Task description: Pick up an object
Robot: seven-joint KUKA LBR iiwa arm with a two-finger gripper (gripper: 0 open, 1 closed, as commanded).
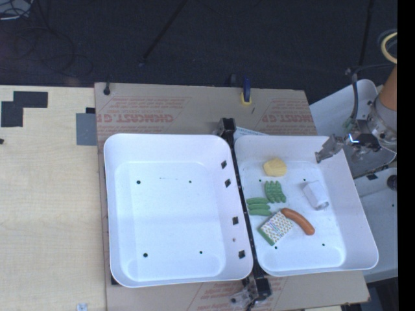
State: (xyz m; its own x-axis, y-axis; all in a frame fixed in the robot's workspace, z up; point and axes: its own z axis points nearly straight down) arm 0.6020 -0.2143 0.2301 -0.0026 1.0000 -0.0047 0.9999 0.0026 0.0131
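Note:
The right bin (360, 238) holds several small objects. A yellow lump (275, 168) lies near its far side. Two green pea pods (274, 191) (259, 206) sit below it. A white cylinder (316, 194) rests to the right of the pods. An orange sausage (297, 221) lies beside a green-and-white patterned packet (275, 227). My gripper (332, 147) hangs over the right bin's far right rim, above and to the right of all the objects, with nothing seen in it.
The left bin (117, 206) sits beside the right one, joined by a black clamp strip (235, 193). Both rest on a cardboard sheet (168, 112). A blue and yellow clip (246, 92) stands at the sheet's far edge.

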